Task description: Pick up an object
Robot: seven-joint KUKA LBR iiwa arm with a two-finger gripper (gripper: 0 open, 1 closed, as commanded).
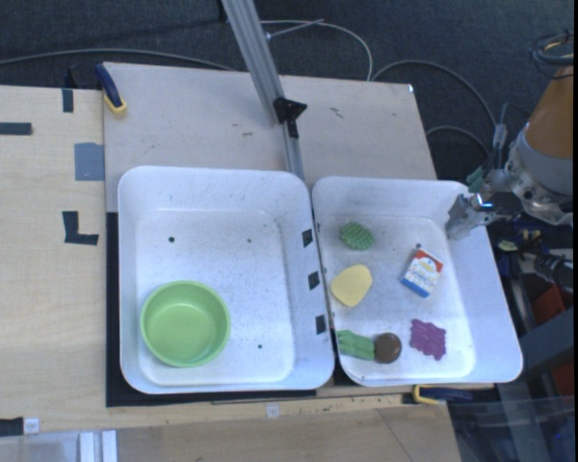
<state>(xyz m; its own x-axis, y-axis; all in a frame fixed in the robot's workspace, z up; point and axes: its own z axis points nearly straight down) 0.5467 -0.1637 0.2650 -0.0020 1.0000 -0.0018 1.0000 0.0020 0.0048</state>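
Observation:
The right bin [482, 287] holds several small objects: a green ridged piece [356, 236], a yellow soft piece [351, 285], a small white carton with red and blue print [422, 272], a purple flat piece [428, 339], and a green stick with a brown ball end [369, 346]. My gripper [462, 216] hangs over the bin's upper right rim, above and to the right of the carton. Nothing shows between its fingers. The arm comes in from the right edge.
A green bowl [185, 322] sits in the lower left of the left bin [212, 186]. A grey metal pole [260, 56] runs from the top down to the divide between the bins. Cables lie on the dark floor behind the bench.

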